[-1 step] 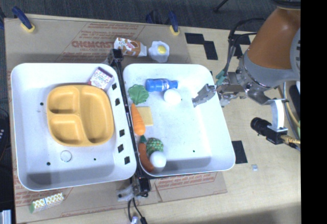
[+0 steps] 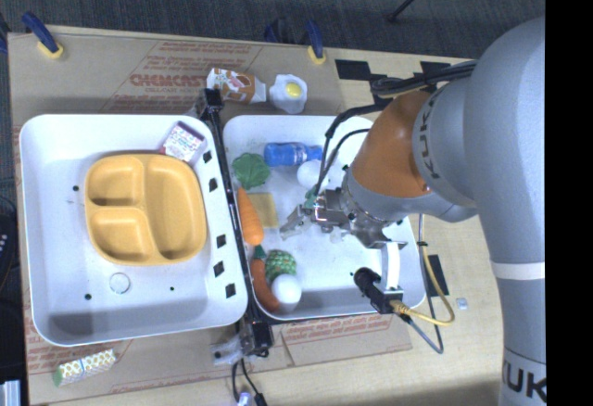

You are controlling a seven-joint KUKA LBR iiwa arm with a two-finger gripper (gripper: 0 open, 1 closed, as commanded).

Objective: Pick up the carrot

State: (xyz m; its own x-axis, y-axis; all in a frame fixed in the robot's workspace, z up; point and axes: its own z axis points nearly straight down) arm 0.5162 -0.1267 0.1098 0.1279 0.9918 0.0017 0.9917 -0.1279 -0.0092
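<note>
The carrot (image 2: 248,217) is a long orange piece lying along the left wall of the right bin (image 2: 338,298), beside a pale yellow slice (image 2: 268,208). My gripper (image 2: 304,217) hangs over the middle of the right bin, a short way right of the carrot and apart from it. Nothing shows in its grasp. The arm's orange band and grey wrist cover the bin's right half.
The right bin also holds a green leafy piece (image 2: 250,170), a blue bottle (image 2: 285,154), a broccoli-like piece (image 2: 280,262), a white egg (image 2: 286,289) and another orange piece (image 2: 262,285). A yellow divided plate (image 2: 146,207) and a small packet (image 2: 183,141) lie in the left bin (image 2: 46,237).
</note>
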